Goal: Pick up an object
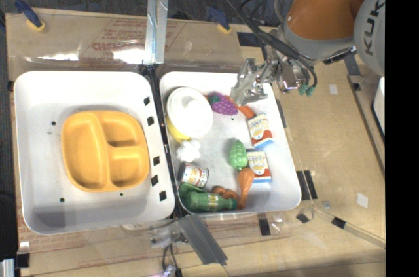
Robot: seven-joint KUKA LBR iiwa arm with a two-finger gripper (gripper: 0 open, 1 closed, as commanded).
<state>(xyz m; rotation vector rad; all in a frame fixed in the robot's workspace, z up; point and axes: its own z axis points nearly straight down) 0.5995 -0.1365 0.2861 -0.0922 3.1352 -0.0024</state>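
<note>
I see the gripper point(252, 84) over the right bin's point(288, 187) far edge, above the purple grapes point(224, 104); finger state: I cannot tell.

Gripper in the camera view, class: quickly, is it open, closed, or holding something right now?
Gripper: cannot be told; it sits above the right bin, near the purple grapes.
</note>
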